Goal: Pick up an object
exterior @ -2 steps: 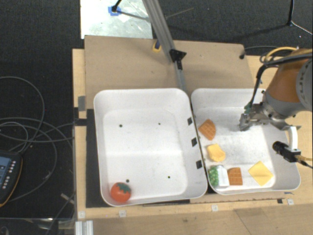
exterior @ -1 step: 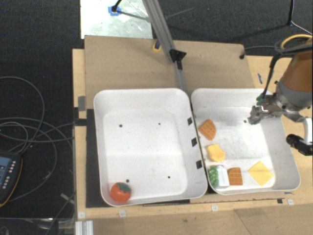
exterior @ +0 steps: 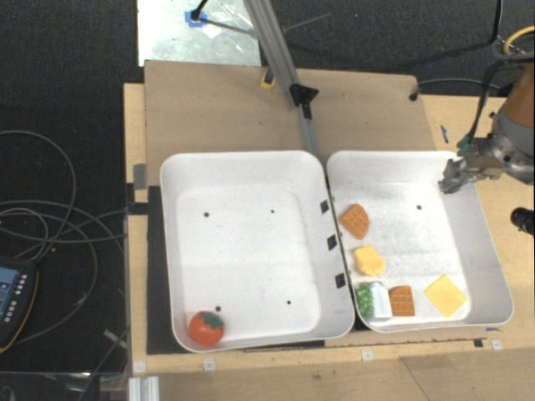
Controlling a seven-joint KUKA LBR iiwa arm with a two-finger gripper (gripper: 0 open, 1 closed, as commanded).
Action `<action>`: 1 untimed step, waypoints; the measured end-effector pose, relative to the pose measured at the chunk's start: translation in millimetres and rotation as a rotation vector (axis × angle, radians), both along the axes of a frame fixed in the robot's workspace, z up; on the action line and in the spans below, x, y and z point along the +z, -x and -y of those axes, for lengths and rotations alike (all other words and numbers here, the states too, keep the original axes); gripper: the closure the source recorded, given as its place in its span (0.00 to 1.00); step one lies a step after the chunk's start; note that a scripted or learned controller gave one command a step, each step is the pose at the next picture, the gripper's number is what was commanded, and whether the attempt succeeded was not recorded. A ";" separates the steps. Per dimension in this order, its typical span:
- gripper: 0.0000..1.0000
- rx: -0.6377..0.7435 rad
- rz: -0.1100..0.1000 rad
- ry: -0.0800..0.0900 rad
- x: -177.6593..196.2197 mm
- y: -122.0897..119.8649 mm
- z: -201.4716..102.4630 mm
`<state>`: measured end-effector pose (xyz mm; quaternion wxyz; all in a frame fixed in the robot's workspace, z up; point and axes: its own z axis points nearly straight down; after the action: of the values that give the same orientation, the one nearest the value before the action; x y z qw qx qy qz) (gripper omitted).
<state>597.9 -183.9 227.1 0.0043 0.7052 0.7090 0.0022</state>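
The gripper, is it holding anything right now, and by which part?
Nothing is held: the gripper hangs over the right bin's far right rim, apart from the food pieces.

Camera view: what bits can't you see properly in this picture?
- End effector: small and blurred over the right bin's far right rim, so whether it is open or shut cannot be told.
- Arm: cut off by the camera view's right edge.
- Green item: partly tucked under the right bin's near left rim, too small to name.
- White item beside it: too small to name.
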 end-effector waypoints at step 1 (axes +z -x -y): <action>1.00 0.000 -0.001 0.000 53.3 -1.7 0.5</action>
<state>599.6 -184.4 280.5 0.0038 0.7051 0.7090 0.0019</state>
